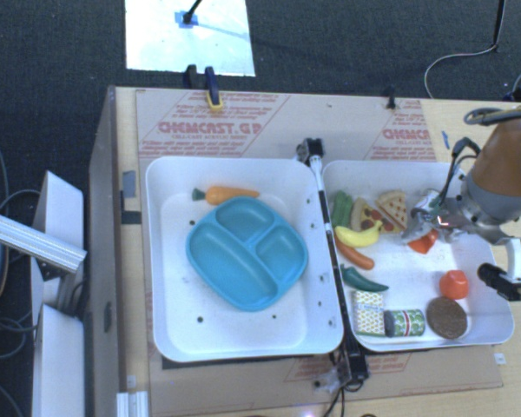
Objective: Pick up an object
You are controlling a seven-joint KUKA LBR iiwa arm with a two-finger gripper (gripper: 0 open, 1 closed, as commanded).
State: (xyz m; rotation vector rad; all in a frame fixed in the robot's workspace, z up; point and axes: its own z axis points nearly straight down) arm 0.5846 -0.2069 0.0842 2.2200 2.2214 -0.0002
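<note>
The claw [427, 220] sits low in the right bin [486, 333] over a small red wedge [423, 242], too blurred to judge its grip. Around lie a curved banana [359, 233], a round brown disc [448, 317] and a labelled can [405, 322]. A glossy blue sectioned plate [247, 253] fills the left bin [169, 320], a carrot [228, 195] at its edge.

Bright, even overhead light, soft shadows, glare on the floor's white sheet [188, 23] (slightly grainy, mildly soft focus).

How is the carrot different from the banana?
The carrot is orange with a green end; the banana is yellow. The carrot lies in the left bin beside the blue plate; the banana lies in the right bin, crowded among other toy foods. Both are long toy foods lying flat.
</note>
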